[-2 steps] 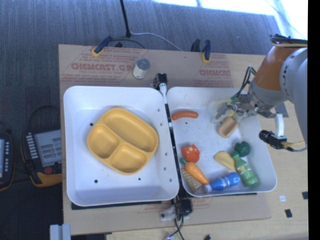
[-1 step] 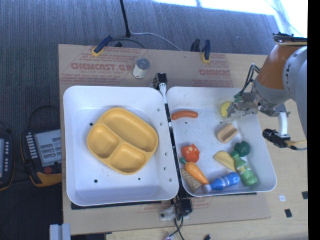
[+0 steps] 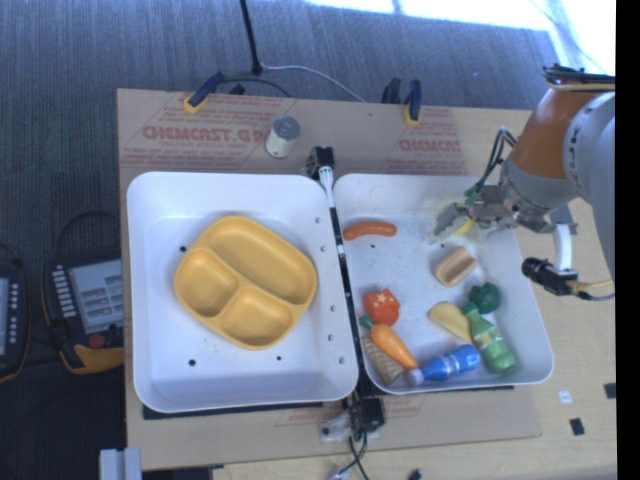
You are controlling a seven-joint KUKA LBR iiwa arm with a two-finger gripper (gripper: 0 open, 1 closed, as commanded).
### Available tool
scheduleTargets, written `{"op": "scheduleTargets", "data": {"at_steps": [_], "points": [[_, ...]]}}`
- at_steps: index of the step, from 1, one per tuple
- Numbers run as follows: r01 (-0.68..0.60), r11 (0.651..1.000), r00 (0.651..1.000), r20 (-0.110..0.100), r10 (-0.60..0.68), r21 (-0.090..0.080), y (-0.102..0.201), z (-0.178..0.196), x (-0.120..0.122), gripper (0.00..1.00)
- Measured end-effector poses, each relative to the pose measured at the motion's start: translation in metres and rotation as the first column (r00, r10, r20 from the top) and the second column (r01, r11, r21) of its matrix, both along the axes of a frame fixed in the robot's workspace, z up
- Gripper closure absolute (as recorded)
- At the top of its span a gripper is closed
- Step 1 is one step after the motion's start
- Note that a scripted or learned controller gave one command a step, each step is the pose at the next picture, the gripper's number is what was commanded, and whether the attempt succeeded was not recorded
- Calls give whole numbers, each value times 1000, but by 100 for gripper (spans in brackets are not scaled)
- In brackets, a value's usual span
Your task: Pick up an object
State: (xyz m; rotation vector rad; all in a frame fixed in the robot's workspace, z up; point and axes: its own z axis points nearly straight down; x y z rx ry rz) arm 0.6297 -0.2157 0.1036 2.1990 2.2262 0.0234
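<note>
We see the gripper point(image 3: 452, 222) low over the far part of the right bin point(image 3: 536, 372), with a small yellow piece point(image 3: 461, 227) at its fingertips; we cannot tell whether the fingers are spread or pressed on it, nor whether the piece is lifted or touching the bin floor. Just nearer than the gripper lies a hot dog bun point(image 3: 454, 265), close to it but apart. To the left, near the bin's far-left side, a sausage point(image 3: 369, 230) lies alone. Nearer still we find a red pepper point(image 3: 381, 305), and beside it a carrot point(image 3: 391, 345) slanting toward the near edge. A blue bottle point(image 3: 449, 364) lies on its side along the near wall, close to a green bottle point(image 3: 491, 340). A pale yellow wedge point(image 3: 450, 320) rests just left of the green bottle, and a dark green vegetable point(image 3: 485, 296) sits just beyond it.

The grey arm point(image 3: 580, 148) with its orange band reaches in from the right. The left bin point(image 3: 150, 268) holds a yellow divided tray point(image 3: 246, 280) lying at a slant. Both bins rest on a brown board point(image 3: 200, 133), where a small grey cylinder point(image 3: 283, 136) stands beyond the left bin.
</note>
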Motion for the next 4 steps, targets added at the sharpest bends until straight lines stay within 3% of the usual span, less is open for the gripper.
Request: {"op": "scheduleTargets", "data": {"at_steps": [1,2,3,4], "points": [[8,1000,1000,-29,-7,14,0,-2,30,0],[10,1000,1000,-19,-10,-3,-6,9,30,100],[10,1000,1000,-16,-10,-3,48,97,40,100],[10,1000,1000,-19,-11,-2,107,105,24,100]]}}
